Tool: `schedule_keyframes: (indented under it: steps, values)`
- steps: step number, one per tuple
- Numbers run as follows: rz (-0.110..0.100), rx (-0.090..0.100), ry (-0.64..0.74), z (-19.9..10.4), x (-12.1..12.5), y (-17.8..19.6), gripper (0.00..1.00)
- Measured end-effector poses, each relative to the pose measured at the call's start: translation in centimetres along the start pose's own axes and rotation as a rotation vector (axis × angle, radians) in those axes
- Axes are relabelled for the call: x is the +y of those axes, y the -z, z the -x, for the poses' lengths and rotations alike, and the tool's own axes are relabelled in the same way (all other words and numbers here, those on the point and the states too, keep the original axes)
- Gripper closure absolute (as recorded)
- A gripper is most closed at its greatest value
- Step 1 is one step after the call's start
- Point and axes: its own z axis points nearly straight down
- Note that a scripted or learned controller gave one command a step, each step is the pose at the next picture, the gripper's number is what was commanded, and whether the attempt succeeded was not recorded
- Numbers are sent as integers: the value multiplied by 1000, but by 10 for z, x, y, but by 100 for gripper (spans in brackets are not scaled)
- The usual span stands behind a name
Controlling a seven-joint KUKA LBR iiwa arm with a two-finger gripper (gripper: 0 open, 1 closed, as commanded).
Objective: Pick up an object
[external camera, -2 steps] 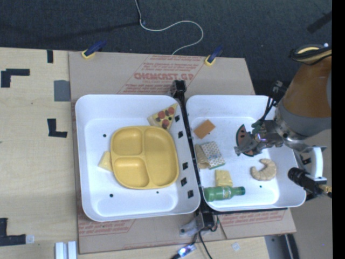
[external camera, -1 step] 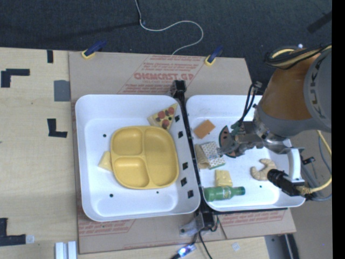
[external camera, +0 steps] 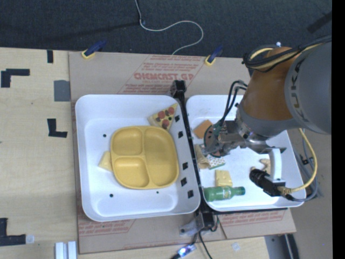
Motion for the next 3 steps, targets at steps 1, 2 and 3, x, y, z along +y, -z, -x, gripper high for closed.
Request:
schedule_keyframes:
  steps: [1, 2, 3]
  values:
    - [0, 0, 3, -62, 6, 5, 100]
    - [-2, -2, -3, -80, 9, -9, 100]
    - [-1, -3, -5, -75, 5, -10, 100]
